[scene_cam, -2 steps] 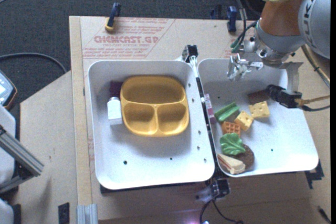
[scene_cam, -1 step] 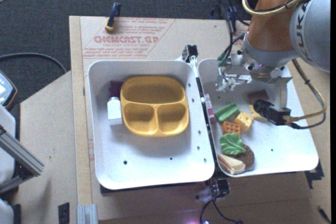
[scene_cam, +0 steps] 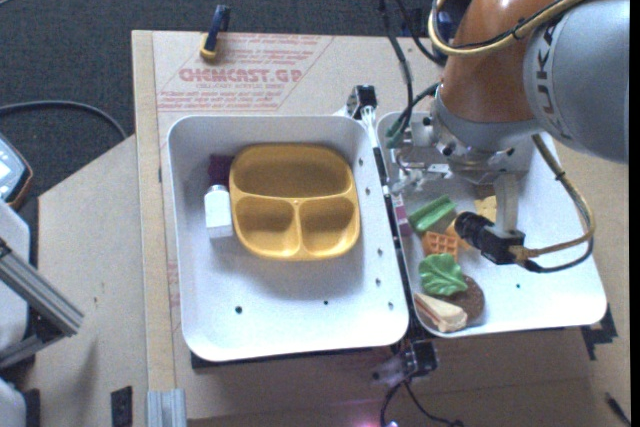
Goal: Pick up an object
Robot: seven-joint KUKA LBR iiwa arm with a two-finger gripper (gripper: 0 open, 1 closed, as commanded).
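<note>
**Arm low over the right bin, toy food beside it**

The left bin (scene_cam: 190, 295) holds a yellow divided tray (scene_cam: 295, 200) lying flat near its middle. A small white bottle (scene_cam: 218, 211) stands against the tray's left edge, and a dark purple piece (scene_cam: 220, 165) lies just beyond it on the far side. Behind this bin, a yellow and blue tool (scene_cam: 213, 33) rests on the bench (scene_cam: 160, 75) at its far edge, next to red print.

In the right bin (scene_cam: 560, 285), the things to pick are gathered along its left side. A green piece (scene_cam: 432, 212) lies farthest, then an orange waffle (scene_cam: 440, 243), a green leaf (scene_cam: 442, 273) and a brown disc (scene_cam: 468, 300), with a pale wedge (scene_cam: 440, 313) nearest. A small yellow piece (scene_cam: 487, 207) sits just right of the green piece.

The arm (scene_cam: 500, 45) comes in from the right and bends down over the far part of the right bin. Its gripper (scene_cam: 425, 165) sits just beyond the green piece, largely hidden under the wrist. Whether it is open or closed cannot be told, and nothing is seen held in it.
</note>
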